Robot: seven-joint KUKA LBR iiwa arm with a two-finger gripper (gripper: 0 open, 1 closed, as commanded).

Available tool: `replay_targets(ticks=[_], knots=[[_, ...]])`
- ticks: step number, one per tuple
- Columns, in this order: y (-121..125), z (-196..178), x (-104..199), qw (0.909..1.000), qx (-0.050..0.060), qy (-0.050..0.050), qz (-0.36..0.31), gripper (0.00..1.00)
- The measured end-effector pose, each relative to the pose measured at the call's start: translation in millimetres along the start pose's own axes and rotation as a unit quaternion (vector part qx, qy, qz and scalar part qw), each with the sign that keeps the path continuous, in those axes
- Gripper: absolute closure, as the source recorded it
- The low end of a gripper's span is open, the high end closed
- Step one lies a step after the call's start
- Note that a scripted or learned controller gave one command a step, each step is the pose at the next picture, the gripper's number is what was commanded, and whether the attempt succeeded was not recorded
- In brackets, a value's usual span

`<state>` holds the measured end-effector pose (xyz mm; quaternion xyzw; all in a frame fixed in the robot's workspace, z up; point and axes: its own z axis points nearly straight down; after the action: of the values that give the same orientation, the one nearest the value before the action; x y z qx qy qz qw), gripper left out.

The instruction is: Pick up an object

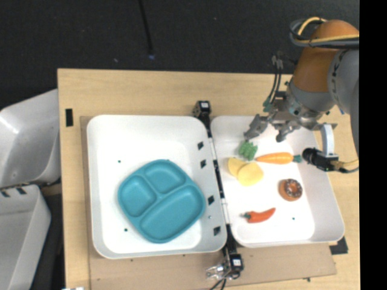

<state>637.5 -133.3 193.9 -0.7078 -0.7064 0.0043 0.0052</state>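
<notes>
We see the hand (269,130) spread and holding nothing, above the right bin (314,222), near the toy carrot (273,158) lying just below it. We judge the carrot light, rigid, smooth plastic; gripping across its thick middle seems safest.

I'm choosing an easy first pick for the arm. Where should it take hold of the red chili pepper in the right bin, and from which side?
Likely from straight above, the hand closing across the red chili pepper's thicker middle. It lies flat and alone on the right bin floor, long axis roughly left-right, so gripping across its narrow width looks easiest.
</notes>
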Motion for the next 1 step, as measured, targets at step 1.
replay_targets(ticks=[1], knots=[[3.0, -8.9, 0.2, 1.0, -0.007, -0.001, -0.002, 0.0]])
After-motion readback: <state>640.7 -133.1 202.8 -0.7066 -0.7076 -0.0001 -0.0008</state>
